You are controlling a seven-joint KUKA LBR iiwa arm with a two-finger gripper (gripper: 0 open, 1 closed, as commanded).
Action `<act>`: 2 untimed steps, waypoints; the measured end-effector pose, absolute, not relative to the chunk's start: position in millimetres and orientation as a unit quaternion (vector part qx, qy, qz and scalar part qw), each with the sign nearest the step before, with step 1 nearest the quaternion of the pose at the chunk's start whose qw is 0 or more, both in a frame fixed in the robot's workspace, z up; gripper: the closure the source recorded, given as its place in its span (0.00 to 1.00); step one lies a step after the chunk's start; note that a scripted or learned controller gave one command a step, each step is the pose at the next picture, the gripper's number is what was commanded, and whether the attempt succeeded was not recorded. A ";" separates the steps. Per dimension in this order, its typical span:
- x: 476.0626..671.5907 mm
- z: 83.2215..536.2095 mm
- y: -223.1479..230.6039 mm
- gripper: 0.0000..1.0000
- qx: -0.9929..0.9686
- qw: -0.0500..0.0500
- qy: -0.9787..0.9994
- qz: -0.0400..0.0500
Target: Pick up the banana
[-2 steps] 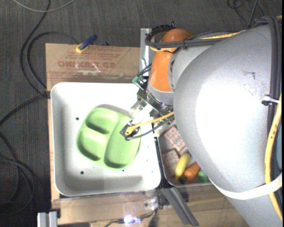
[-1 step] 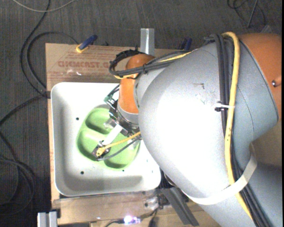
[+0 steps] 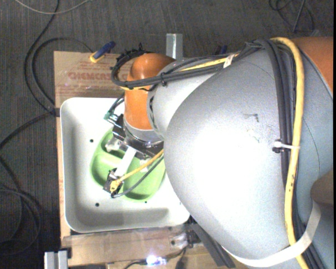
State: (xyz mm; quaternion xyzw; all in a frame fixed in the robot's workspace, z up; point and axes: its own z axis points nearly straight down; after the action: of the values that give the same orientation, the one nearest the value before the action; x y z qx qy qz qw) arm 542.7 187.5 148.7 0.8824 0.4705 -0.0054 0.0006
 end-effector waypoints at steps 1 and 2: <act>609.4 118.5 231.5 0.00 0.872 0.001 0.489 -0.006; 608.0 123.8 232.4 1.00 0.871 0.002 0.491 -0.008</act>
State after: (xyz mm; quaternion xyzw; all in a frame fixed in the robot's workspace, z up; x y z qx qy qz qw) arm 608.0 232.4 123.8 0.8710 0.4913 -0.0084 0.0024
